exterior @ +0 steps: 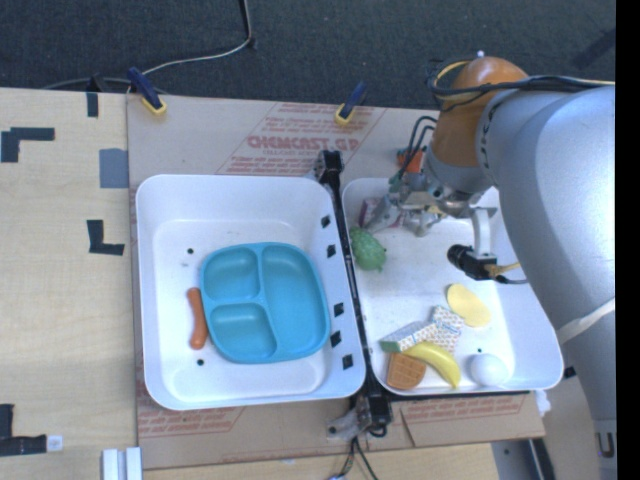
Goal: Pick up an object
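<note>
Here the gripper (412, 211), fingers' state unclear, hovers near green toy (368, 249), banana (438, 362) well apart.

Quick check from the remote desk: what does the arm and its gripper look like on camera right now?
The arm is a thick, rounded, glossy grey body with an orange band above the wrist. Below the band sits a small metallic gripper with grey hardware, small red and blue details, and thin dark cables looping around the wrist.

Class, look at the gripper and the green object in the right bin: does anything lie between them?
Nothing visible does. The gripper hangs over the right bin's far end, and the green object lies just beside it on bare white floor.
</note>
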Tool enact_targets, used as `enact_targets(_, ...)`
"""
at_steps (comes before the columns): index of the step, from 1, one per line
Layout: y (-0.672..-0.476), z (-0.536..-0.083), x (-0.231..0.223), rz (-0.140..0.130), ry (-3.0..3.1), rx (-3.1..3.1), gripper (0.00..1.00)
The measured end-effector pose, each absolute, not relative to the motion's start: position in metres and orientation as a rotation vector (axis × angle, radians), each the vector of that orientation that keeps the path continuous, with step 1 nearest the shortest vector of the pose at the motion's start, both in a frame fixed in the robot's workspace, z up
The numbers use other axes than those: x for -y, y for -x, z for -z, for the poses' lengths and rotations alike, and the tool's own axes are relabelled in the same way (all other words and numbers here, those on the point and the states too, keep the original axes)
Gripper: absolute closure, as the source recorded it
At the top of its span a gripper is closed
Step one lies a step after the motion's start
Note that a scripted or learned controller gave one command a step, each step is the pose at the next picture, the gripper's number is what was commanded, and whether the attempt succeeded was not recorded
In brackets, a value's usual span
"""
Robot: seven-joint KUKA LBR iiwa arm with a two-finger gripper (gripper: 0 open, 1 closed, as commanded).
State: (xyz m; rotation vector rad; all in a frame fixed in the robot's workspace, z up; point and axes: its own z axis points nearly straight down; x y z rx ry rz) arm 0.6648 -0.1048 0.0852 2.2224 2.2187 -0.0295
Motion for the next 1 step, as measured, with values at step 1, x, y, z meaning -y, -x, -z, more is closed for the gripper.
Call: enact_targets(1,-0.6609,-0.0857,0.1035,0.018,-2.219,-2.212,0.00)
